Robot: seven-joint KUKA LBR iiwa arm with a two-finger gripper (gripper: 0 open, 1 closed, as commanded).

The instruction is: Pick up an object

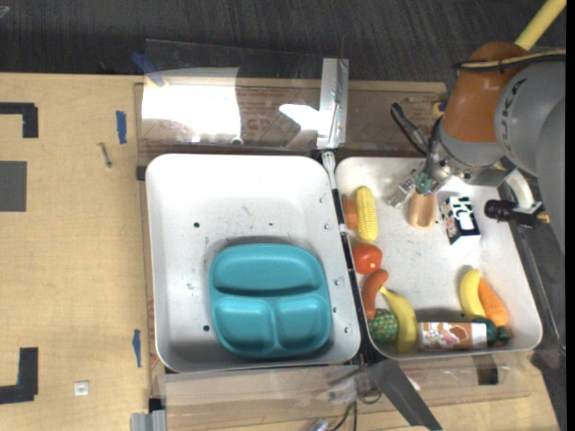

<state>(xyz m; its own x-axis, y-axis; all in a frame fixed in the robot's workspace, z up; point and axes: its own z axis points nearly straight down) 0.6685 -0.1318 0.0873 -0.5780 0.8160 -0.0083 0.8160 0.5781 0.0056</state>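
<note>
White plastic makes up both shallow bins: the left bin (171, 205) holds a teal plastic tray with 3 compartments (269, 299), lying toward its near side. The right bin (530, 330) holds the small items. Along its left wall lie a yellow corn cob (366, 212), a red tomato (367, 259) and an orange-red sausage-shaped piece (371, 291), then a yellow banana (401, 316) touching a green piece (384, 328) at the near-left corner. A bottle with a red-and-white label (454, 334) lies on its side along the near wall, and a 2nd yellow banana (469, 292) sits beside an orange carrot (492, 302) near the right wall. The grey arm's gripper (420, 187) hangs over the far part of the right bin, just above a tan cylindrical object (420, 210); whether it grips that object cannot be told. A black-and-white card (461, 218) lies just right of the cylinder.
</note>
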